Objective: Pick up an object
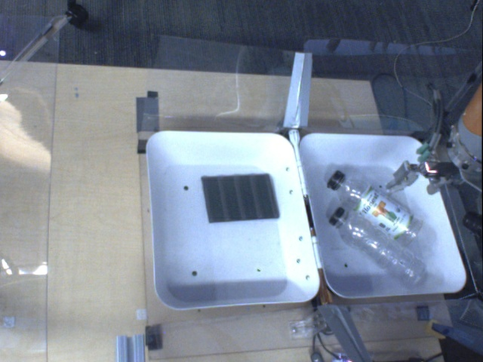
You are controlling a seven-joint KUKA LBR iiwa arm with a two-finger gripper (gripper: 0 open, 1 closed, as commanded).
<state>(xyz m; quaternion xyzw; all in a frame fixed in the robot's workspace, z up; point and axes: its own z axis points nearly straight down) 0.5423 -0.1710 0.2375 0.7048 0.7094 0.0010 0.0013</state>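
Pale wood covers the bench [83, 225], with dark carpet beyond its far edge. At the right side the tool [411, 173] hangs over the upper right part of the right bin [453, 277], carried by the grey arm [464, 153] whose orange band shows at the frame's edge. One thin finger [400, 176] slants down and left toward the bottles; whether the tool is released or clenched cannot be told from this angle, and nothing is seen between its fingers.

Just below and left of the fingertip lie two clear plastic bottles, side by side on the bin floor, both on their sides with black caps pointing up and left. The labelled bottle [377, 208], with a white, green and orange label, lies nearer the tool. The plain bottle [373, 246] lies beside it toward the near rim, seemingly touching it along its length.

Next over, the left bin [173, 277] holds a dark ribbed rectangular pad [240, 197], flat near its centre. A metal bracket [298, 89] stands at the far end of the seam between the two bins.
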